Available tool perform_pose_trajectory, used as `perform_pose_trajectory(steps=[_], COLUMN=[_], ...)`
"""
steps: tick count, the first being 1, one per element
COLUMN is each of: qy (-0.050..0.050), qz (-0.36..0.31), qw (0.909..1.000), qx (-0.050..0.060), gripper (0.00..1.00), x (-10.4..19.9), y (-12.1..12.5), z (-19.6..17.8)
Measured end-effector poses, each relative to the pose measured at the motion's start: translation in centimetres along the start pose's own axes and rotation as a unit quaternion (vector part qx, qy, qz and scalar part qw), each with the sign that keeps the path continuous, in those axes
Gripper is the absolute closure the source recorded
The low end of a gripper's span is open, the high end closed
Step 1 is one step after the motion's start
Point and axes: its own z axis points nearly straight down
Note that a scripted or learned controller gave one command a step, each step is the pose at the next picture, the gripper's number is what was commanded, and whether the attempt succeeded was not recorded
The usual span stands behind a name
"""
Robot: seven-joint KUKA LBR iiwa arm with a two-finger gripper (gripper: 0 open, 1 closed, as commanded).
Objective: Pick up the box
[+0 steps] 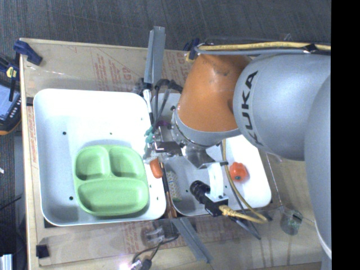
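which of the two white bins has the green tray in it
The left bin. The green tray, split into three sections, lies in its lower part. The right bin sits mostly under the arm and holds an orange object.

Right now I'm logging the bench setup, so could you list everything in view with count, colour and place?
bins: two, white, side by side on the bench; the right one mostly hidden by the arm
tray: one, green, three compartments, in the left bin's lower part
ball: one, orange-red, in the right bin
small orange thing: one, at the divide between the bins; too small to identify
clamp: one, blue, bench's top-left corner
bench: one, brown cardboard-lined top
arm: one, grey with orange band, above the right bin
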Motion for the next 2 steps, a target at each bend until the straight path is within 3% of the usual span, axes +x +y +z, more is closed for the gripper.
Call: perform_pose_trajectory(steps=[1,2], qy=[0.001,0.000], qz=[-0.226,-0.026], qw=[0.9742,0.9997], qx=[0.000,-0.002], gripper=[1.00,1.00], x=[-1.1,-0.6], y=[0.0,4.4], z=[7.4,0.0])
